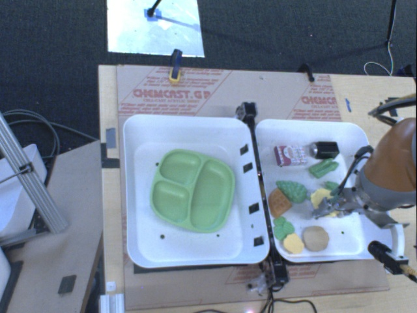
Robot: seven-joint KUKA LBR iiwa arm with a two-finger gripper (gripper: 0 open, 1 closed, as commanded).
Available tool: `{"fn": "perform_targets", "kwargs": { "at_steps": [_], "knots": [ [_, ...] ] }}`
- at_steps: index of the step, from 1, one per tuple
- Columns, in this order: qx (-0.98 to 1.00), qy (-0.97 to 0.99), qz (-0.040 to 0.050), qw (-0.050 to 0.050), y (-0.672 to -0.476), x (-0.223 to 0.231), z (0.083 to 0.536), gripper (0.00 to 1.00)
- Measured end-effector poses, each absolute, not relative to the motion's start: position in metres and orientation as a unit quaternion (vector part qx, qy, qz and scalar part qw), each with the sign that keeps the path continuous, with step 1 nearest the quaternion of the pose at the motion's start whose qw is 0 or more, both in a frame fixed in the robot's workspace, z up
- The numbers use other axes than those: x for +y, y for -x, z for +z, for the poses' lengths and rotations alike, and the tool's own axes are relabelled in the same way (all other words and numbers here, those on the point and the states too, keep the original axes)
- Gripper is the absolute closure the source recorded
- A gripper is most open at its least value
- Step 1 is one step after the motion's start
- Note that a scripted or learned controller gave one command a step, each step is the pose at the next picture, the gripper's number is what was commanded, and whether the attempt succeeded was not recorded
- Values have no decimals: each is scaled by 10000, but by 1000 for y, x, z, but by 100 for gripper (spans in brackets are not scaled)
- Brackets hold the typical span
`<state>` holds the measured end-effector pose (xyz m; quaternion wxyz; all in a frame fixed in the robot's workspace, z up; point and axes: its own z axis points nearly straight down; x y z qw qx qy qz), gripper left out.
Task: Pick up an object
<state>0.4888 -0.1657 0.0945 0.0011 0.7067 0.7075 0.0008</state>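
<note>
The gripper (330, 207) is down in the right bin (355, 134), on the approach step with nothing visibly lifted; whether it is wide or narrow I cannot tell. A yellow piece (319, 197) lies just beside its tip, a tan round piece (316, 238) below it. Next, judging by this, it must settle squarely over one piece and close.

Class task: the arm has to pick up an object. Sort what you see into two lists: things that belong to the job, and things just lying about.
Belongs to the job:
grey arm's two-finger gripper
small yellow block beside it
round tan biscuit-like piece
flat green bar
right white bin

Just lying about:
green divided plastic plate
left white bin
</note>
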Motion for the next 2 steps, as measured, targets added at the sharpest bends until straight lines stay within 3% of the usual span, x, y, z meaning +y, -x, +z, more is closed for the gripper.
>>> {"fn": "perform_targets", "kwargs": {
  "at_steps": [1,2],
  "knots": [
    [7114,-7028,39,42,-551,-99,171,100],
    [7103,-7039,12,-1,-531,-43,192,100]
  ]
}}
